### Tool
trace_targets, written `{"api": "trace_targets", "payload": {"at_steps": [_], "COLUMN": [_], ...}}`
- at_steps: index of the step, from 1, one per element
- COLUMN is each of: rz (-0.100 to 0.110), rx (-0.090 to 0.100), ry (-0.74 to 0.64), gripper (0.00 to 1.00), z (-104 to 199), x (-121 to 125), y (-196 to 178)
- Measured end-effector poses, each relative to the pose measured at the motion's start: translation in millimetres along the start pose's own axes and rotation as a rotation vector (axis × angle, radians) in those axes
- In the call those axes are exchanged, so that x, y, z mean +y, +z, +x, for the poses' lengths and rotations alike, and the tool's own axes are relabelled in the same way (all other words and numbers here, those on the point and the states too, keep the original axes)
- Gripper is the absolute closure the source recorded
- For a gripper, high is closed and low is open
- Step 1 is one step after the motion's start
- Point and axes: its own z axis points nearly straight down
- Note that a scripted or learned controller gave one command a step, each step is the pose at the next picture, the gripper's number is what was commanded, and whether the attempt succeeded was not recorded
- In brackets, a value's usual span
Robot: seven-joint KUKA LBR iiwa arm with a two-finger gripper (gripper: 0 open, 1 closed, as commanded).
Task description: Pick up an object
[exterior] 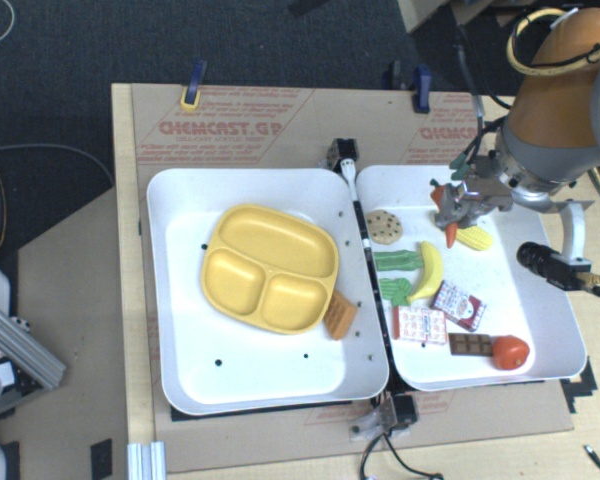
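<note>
My gripper [452,211] hangs over the back of the right bin [560,308]. It is shut on a small orange carrot [450,235], whose pointed tip sticks out below the fingers and whose redder end shows above them. A yellow corn piece [474,238] lies right beside the carrot's tip. Other items in this bin are a cookie [384,226], a green pea pod [395,260], a banana [430,271], a red packet [461,306], a white packet [420,324], a chocolate bar [470,344] and a red tomato [511,352].
The left bin [180,348] holds a yellow divided plate [270,268] and a brown bread piece [340,316] by its right wall. A black part of the arm [550,261] juts over the right bin's right side.
</note>
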Motion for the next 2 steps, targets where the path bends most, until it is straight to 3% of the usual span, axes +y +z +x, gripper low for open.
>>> {"api": "trace_targets", "payload": {"at_steps": [2], "rz": [-0.002], "rx": [0.0], "ry": [-0.003], "gripper": [1.0], "z": [29.0], "x": [-22.5], "y": [8.8]}}
